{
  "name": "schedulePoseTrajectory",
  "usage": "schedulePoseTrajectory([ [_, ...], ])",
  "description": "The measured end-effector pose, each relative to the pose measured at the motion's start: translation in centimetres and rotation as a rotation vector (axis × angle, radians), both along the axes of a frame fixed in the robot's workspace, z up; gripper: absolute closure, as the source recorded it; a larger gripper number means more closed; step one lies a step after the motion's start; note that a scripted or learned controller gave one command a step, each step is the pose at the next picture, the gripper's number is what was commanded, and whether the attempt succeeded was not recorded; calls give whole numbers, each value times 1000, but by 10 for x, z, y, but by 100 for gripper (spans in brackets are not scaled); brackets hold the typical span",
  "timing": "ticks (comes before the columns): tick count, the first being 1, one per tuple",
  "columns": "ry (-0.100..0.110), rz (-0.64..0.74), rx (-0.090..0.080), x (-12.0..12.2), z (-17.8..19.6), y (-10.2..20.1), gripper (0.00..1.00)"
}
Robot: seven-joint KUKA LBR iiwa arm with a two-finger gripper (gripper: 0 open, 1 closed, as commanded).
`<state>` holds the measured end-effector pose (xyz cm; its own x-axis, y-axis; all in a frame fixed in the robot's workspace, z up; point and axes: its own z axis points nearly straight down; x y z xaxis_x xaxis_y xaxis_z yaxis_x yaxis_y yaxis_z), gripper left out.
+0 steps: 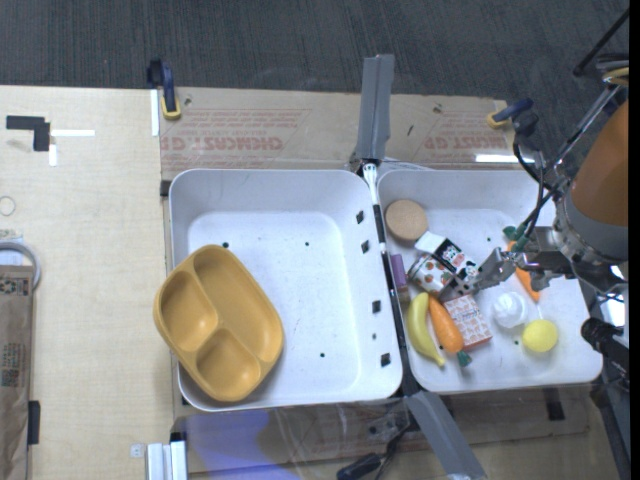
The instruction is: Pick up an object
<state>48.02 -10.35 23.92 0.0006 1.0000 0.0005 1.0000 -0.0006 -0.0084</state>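
In the camera view, a pale wooden surface [90,268] carries 2 shallow white bins side by side, with a strip of printed cardboard [300,128] behind them and dark carpet [250,18] beyond. The left bin [300,218] holds a yellow divided tray [217,322] propped over its near-left corner. The right bin [480,203] holds the clutter.

The arm reaches in from the right, and its jaws [487,268] hang low over the middle of the right bin; whether they are wide or narrow I cannot tell, and nothing shows between them. Just to their left lies a small printed carton [446,261], close to the tips. A patterned packet [467,321] lies just below, beside an orange carrot [445,325] and a banana [422,329] touching it. A round tan disc [406,220] sits near the bin's far-left corner. A white cup-like item [509,309] and a yellow ball [540,336] lie to the right, under the wrist.
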Motion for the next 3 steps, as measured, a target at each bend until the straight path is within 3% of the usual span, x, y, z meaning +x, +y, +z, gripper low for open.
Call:
schedulePoseTrajectory([
  [1,-1,-83,0,32,-23,-49,0],
  [2,0,-113,0,46,-101,-92,0],
  [3,-6,-57,9,84,-150,-104,0],
])
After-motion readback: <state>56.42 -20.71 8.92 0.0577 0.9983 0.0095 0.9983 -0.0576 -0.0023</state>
